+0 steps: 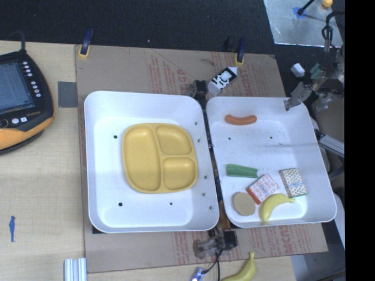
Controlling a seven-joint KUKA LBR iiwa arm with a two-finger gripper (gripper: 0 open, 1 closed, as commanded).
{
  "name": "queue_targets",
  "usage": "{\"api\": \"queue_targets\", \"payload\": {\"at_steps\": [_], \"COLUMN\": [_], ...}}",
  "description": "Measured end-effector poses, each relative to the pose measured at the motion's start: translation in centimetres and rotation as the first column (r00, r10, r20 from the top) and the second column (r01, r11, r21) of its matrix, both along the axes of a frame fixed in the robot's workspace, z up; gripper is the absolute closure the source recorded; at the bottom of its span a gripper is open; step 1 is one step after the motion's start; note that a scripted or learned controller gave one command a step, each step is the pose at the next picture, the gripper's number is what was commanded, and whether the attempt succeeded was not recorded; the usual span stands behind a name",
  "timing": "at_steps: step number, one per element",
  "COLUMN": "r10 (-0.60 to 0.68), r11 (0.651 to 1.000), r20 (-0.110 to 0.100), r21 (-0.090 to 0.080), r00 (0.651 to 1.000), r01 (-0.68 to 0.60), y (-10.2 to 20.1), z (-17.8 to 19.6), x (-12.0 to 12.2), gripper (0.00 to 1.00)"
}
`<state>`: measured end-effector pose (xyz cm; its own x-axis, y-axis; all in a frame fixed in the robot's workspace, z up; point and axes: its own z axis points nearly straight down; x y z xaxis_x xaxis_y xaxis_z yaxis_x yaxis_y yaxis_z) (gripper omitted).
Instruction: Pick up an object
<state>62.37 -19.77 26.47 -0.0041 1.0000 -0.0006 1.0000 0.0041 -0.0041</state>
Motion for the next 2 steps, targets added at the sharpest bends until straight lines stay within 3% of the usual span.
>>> {"api": "queue_targets", "payload": {"at_steps": [1,2], "r10": [0.000,0.001], "r11": [1.000,1.000], "r20": [-0.003,-0.001], "r21": [0.001,0.001], "r00": [1.000,1.000], "r01": [0.000,-0.001], "y": [3.2,7.6], "z": [-10.4,-12.4], "x": [-6.3,-11.6], "gripper": [0.00,0.00]}}
